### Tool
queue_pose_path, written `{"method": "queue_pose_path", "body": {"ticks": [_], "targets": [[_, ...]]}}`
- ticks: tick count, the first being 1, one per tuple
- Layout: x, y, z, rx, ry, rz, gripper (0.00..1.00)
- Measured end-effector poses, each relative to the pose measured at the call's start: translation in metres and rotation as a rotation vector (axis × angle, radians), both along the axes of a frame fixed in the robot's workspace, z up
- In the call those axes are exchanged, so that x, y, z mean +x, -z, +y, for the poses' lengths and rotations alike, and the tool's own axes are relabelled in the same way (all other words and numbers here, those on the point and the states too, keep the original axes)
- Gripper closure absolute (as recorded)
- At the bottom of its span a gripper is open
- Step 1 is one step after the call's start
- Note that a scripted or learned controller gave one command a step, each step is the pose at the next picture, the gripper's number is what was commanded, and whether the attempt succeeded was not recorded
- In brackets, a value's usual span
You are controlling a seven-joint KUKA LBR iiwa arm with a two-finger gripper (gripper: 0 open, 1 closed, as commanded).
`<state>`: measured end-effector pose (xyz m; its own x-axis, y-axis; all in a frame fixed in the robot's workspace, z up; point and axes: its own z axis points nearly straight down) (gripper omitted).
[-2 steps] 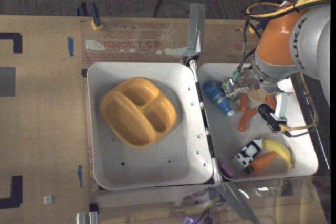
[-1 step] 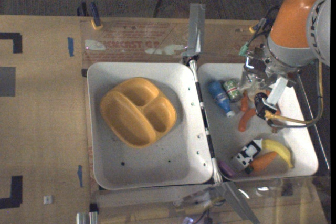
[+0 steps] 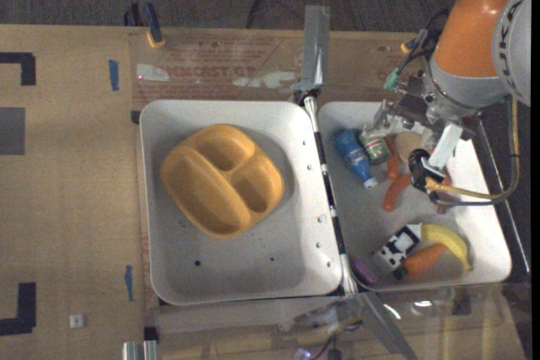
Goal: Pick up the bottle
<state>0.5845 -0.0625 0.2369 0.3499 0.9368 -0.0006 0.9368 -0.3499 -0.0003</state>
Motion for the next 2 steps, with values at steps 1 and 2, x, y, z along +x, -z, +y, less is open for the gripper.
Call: {"method": "queue_pose_path", "body": {"ticks": [1, 2], "targets": [[-0.0030, 0.1174, -0.0336, 0.001, 0.027, 0.002, 0.00], [-0.0027, 0.1170, -0.0336, 0.001, 0.027, 0.001, 0.00]]}}
